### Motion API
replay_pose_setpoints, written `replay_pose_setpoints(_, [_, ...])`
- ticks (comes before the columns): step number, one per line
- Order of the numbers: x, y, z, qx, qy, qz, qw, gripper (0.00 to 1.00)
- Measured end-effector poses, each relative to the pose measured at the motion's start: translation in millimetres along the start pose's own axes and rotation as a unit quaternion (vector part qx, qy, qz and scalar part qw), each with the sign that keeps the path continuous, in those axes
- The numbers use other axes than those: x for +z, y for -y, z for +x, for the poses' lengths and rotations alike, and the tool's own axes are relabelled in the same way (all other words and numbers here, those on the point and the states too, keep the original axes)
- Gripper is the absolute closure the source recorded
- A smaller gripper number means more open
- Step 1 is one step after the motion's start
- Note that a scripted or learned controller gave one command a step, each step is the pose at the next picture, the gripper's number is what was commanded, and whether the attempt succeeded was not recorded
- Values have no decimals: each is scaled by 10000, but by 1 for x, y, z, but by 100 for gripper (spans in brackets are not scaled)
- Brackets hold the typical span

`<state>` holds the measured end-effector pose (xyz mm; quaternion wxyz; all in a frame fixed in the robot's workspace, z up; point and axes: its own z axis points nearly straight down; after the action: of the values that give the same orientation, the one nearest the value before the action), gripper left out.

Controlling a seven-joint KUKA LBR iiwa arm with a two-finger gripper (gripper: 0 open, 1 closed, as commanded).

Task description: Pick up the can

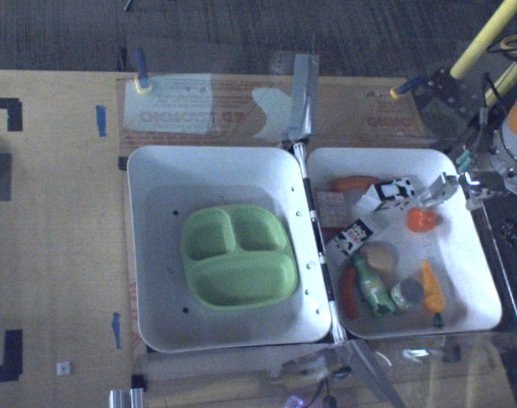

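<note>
The can [406, 293] is a small grey cylinder near the front of the right bin [488, 300], lying between a green bottle [372, 288] and a carrot [432, 287]. My gripper [440, 191] hangs over the far right part of that bin, just above and right of an orange-red object [422, 219]. It is well away from the can, and nothing shows in its grasp. The arm reaches in from the right edge.
The right bin also holds a sausage [352, 183], two black-and-white cartons [393, 191] [352, 235], a pink packet [330, 206], a beige lump [379, 256] and a red piece [349, 293]. A green divided plate [238, 256] sits in the left bin [148, 228].
</note>
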<state>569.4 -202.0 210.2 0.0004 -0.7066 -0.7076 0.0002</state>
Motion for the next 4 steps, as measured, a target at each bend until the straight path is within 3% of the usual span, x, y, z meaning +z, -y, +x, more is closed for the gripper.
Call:
replay_pose_setpoints(1, [124,40,23,203,3,-28,9998,0])
replay_pose_setpoints(2, [122,-33,62,1743,59,-72,9846,0])
replay_pose_setpoints(3, [126,-94,47,2015,-75,186,9793,0])
replay_pose_setpoints(4, [126,-94,47,2016,-72,183,9793,0])
